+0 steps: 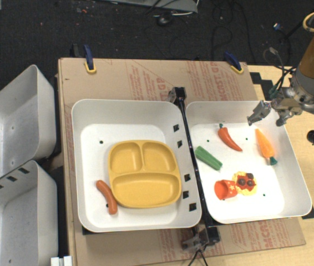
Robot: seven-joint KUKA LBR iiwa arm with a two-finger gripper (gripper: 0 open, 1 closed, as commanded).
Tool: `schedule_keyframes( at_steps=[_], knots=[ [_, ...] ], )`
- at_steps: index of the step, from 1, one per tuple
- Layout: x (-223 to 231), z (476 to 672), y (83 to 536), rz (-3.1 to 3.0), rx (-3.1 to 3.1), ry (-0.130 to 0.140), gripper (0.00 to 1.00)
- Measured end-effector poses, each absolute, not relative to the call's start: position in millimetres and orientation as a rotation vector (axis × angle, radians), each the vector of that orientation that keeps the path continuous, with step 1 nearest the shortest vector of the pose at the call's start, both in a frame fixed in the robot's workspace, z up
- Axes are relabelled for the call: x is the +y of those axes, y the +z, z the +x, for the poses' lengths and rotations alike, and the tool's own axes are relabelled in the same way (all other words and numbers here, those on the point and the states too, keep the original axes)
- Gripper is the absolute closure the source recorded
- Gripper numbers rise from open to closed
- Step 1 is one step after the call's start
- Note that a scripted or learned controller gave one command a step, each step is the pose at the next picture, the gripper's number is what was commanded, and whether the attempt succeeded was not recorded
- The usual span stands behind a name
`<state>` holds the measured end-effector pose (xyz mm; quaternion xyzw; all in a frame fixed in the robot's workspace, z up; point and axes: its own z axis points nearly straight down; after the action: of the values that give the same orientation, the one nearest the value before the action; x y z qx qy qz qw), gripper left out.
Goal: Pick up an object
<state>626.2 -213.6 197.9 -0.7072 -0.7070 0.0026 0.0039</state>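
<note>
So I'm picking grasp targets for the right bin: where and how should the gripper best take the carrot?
Probably across the middle of the carrot's orange body, coming straight down. It lies flat in the right bin, pointing away from the camera, green end nearest, clear of the red chilli. Fingers closing across its narrow width suit the tapered shape. The gripper hangs just above it.

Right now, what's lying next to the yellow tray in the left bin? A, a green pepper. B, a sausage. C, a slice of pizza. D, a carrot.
B: the sausage lies by the yellow tray's lower left corner in the left bin; the other foods lie in the right bin.
</note>
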Motion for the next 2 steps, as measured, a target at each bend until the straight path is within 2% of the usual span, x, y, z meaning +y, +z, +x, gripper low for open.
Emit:
schedule_keyframes(
  at_steps=[1, 2],
  knots=[
    [-213.4, 628.8, 203.0, -2.22, -2.224, 0.0, 0.0],
    [-213.4, 626.3, 160.2, -2.22, -2.219, 0.003, 0.0]
  ],
)
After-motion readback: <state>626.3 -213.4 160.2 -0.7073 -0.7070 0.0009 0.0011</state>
